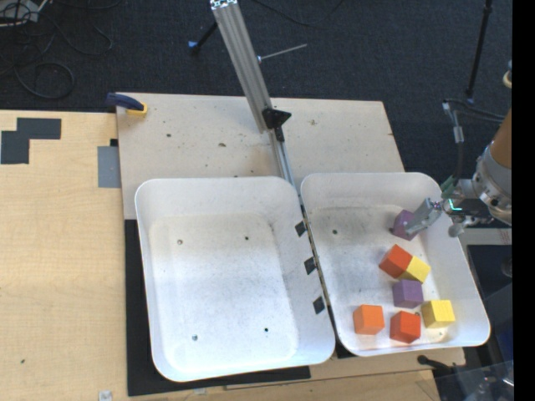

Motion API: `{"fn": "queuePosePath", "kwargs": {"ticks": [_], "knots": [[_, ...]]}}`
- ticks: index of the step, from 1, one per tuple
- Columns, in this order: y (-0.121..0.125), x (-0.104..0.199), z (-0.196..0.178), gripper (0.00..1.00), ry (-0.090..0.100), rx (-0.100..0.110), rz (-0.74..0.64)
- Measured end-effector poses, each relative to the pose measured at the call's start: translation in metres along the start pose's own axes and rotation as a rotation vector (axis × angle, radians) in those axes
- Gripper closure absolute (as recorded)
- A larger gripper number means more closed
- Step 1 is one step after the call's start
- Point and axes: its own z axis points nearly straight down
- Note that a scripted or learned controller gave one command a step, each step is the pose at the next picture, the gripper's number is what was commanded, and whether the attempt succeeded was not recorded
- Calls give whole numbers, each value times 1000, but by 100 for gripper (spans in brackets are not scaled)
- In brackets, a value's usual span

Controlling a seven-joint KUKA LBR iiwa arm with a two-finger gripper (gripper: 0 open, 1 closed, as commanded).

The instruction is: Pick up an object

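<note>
Bins: two, the left bin (pixel 159 215) and the right bin (pixel 351 195), side by side on the counter (pixel 201 136).
Blocks: seven, all in the right bin.
Purple blocks: two, one (pixel 406 223) by the claw (pixel 430 211), one (pixel 408 292) lower down.
Red blocks: two (pixel 395 261) (pixel 405 325).
Yellow blocks: two (pixel 418 269) (pixel 438 312).
Orange blocks: one (pixel 368 318).
Black clips between the bins: three (pixel 310 265).
</note>
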Motion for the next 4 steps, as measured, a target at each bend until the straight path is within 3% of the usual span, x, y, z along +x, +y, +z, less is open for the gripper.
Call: {"fn": "queuePosePath", "kwargs": {"ticks": [1,3,4], "knots": [[1,-1,-2,0,-1,-4,1],[-3,-1,108,0,1,3,1],[-2,-2,134,0,-2,-7,1]]}}
